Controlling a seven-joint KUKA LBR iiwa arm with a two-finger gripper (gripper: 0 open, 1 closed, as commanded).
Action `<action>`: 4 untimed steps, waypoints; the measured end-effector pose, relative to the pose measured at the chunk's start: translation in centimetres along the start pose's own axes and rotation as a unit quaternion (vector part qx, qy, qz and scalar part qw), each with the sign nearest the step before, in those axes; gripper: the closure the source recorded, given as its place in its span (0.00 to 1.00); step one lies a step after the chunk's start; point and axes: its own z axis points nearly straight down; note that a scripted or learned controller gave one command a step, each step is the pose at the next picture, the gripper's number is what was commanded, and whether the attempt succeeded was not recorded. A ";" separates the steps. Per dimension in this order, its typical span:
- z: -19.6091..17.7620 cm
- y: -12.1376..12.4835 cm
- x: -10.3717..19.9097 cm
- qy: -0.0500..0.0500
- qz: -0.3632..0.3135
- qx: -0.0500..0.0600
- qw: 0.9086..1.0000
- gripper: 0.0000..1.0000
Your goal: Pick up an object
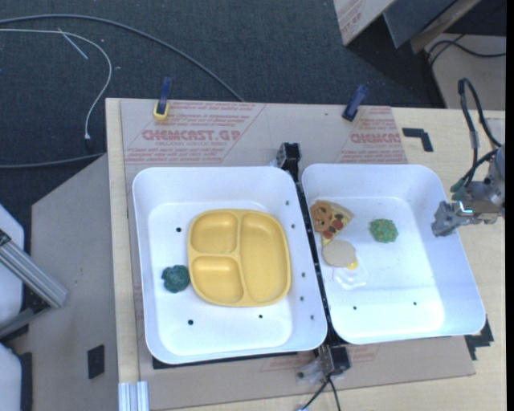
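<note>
Yellow tray (239, 257) in L bin, gripper (446, 220) over R bin's edge

Red print "CHEMCAST GP" on protective sheet (201, 132) covering bench top, at approx 11 o'clock from left bin (152, 193); large lettering, w/ smaller red lines above and below too fine to read. Same "CHEMCAST" print repeated on sheet at approx 12 o'clock from right bin (426, 185), partly cut off, rest illegible. Cardboard box (361, 16) at top edge, approx 1 o'clock of view, carries red markings, not readable. No other text, nos. or labels legible.
</note>
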 end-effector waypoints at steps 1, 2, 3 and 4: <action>1.3 -0.5 5.3 0.003 -0.002 0.005 1.000 1.00; 1.3 -0.1 9.9 0.003 0.000 0.004 1.000 1.00; 2.0 0.0 15.2 0.003 -0.002 0.005 1.000 1.00; 0.9 -1.2 20.5 0.003 -0.002 0.005 1.000 1.00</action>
